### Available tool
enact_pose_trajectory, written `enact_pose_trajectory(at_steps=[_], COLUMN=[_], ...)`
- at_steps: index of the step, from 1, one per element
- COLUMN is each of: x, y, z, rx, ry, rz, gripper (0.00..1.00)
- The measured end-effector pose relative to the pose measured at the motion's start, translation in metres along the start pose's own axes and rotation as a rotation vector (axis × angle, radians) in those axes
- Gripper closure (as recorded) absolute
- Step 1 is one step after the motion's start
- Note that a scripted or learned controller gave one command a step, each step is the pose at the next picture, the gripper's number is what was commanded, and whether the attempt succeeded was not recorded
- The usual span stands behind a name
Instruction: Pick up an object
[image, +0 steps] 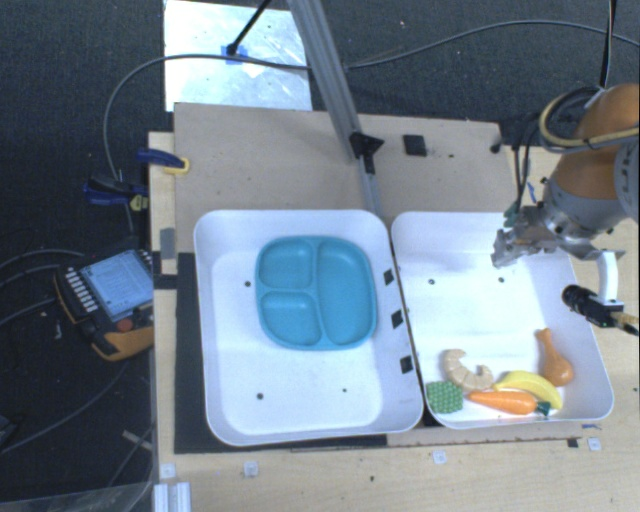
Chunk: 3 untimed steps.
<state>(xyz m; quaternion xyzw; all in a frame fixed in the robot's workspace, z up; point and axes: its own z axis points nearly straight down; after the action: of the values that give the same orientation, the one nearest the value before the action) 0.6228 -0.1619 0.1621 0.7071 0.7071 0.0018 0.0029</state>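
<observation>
— What's in the bins?
— The left bin (225, 400) holds a blue divided plate (316, 292). The right bin (450, 300) has toy food in its near corner: yellow banana (530, 385), orange carrot (502, 402), green piece (445, 397).
— And the gripper (510, 245)?
— Over the right bin's far side, well apart from the food.

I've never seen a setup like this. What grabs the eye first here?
Probably the bright blue divided plate, alone in the left bin. Next, the small heap of toy food in the right bin's near corner: a banana, a carrot and other pieces. The grey-and-orange arm's gripper hangs over that bin's far side.
</observation>
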Motion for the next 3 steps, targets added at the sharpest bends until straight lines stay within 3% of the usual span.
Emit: enact_pose_trajectory(at_steps=[1,2,3], x=[-0.005,-0.005,0.052], y=[0.007,0.008,0.012], z=[-0.063,-0.089,-0.094], rx=[-0.001,0.001,0.004], ry=[0.000,0.000,0.002], rz=[-0.004,-0.006,-0.009], gripper=[1.00,1.00,1.00])
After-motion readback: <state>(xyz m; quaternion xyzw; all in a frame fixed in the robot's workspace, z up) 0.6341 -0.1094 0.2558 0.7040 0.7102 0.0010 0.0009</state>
